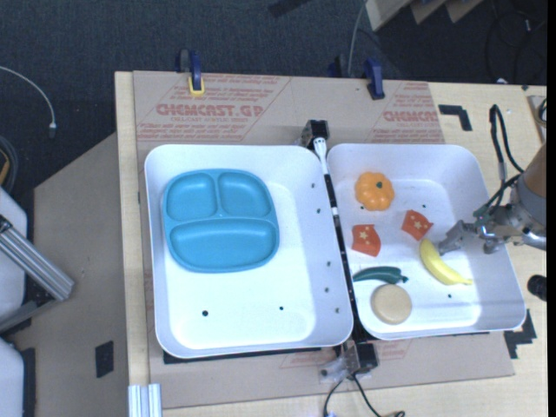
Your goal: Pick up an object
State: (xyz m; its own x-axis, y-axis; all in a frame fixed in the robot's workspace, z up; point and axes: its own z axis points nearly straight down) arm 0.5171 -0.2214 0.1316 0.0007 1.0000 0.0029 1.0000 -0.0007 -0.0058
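Dark blue-grey carpet surrounds the bench (261, 94), which carries a brown protective sheet w/ printed lettering, held at the far edge by two blue clamps (193, 69). Cables run across the floor at upper left and upper right; pale boards lean at the top right corner.

Two shallow white bins sit side by side on the bench. The left bin (252, 311) contains a blue divided plate (222, 220), lying flat toward the far-left part of the bin. The right bin (469, 311) contains the candidate objs.: an orange pumpkin-like piece (374, 191) at the far side, two red strawberry-like pieces (366, 240) near the centre, a yellow banana (443, 263), a dark green pod (380, 274) and a tan round disc (391, 304) at the near side.

Task status: we judge the pick as not yet done. All objs. rest on the bin floor. The gripper (456, 237) is low inside the right bin, approx. just beside the banana's far end. We cannot tell whether the jaws are apart or together; the view is too small and slanted.

Remaining, in our judgement: close on one obj., most likely the banana, then lift it clear of the bin.
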